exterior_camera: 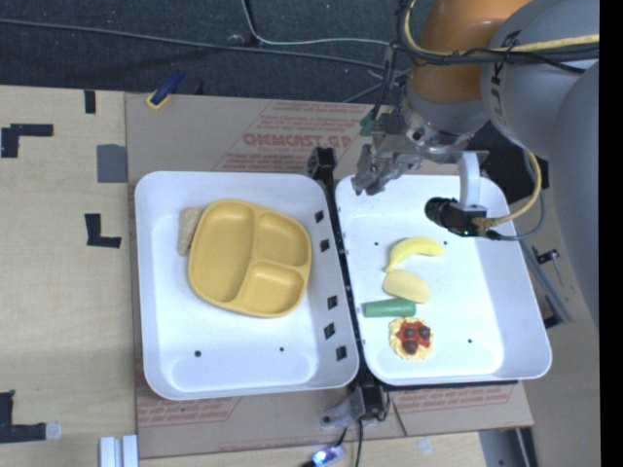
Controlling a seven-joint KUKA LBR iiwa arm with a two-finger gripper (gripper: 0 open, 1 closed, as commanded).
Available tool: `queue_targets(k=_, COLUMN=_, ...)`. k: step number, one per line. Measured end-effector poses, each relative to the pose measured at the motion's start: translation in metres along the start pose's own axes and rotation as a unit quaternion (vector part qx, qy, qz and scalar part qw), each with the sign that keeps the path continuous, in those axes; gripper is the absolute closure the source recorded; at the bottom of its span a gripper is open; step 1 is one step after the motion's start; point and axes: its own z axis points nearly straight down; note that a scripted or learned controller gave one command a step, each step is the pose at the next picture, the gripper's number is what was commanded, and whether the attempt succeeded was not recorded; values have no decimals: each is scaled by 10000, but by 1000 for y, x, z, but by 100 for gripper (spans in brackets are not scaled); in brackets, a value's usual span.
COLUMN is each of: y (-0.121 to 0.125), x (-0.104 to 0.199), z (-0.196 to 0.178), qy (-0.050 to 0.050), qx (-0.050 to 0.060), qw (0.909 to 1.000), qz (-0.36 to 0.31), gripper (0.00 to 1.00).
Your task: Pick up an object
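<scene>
Hovering over the right white bin's (506, 343) far-left corner, the end effector (375, 175) grips nothing visible — open or closed, I cannot tell. Mid-bin lies a curved yellow plastic banana (414, 251) — likely light, rigid, slippery; grasp across its middle.

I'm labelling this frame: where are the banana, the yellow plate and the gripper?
banana (415, 251): camera view, middle of its curve.
yellow plate (249, 257): camera view, central divider.
gripper (371, 180): camera view, between fingertips.

Cardboard-covered bench (253, 134) bearing two white bins (165, 358) side by side.
</scene>
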Motion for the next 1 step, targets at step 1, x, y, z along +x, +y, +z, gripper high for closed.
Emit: queue_targets(k=1, y=-7, x=62, z=12, qy=1, qx=-3, qw=10000, qz=-7, gripper=100)
